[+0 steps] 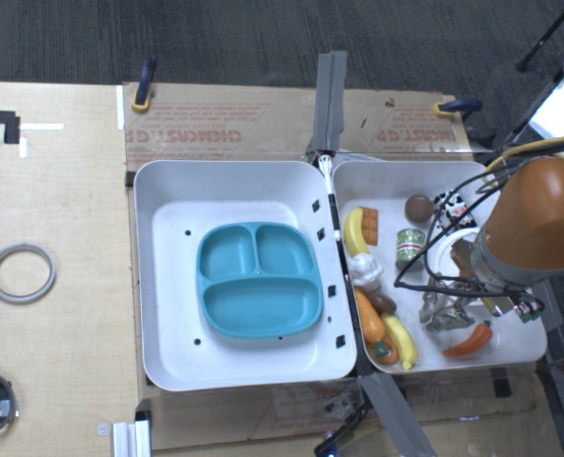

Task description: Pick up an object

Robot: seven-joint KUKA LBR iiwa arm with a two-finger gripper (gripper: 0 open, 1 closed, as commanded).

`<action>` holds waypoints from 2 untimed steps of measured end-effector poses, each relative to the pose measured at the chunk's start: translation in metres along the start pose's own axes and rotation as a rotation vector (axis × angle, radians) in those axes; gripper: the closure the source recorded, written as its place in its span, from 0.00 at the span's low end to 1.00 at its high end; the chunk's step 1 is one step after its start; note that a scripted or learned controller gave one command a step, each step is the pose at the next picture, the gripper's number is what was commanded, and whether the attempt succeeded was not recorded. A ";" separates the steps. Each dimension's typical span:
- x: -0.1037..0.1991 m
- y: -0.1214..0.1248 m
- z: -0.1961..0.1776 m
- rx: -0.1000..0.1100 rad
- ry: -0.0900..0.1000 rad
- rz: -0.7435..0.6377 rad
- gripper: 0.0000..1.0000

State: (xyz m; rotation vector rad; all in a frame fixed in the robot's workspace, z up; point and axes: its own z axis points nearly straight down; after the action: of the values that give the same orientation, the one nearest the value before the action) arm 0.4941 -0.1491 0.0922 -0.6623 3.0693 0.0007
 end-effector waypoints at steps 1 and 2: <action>-0.044 0.007 -0.006 0.000 -0.003 0.112 1.00; -0.044 0.007 -0.006 0.000 -0.002 0.112 0.00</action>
State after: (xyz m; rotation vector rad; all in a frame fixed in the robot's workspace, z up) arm 0.5310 -0.1251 0.0986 -0.4889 3.0993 0.0014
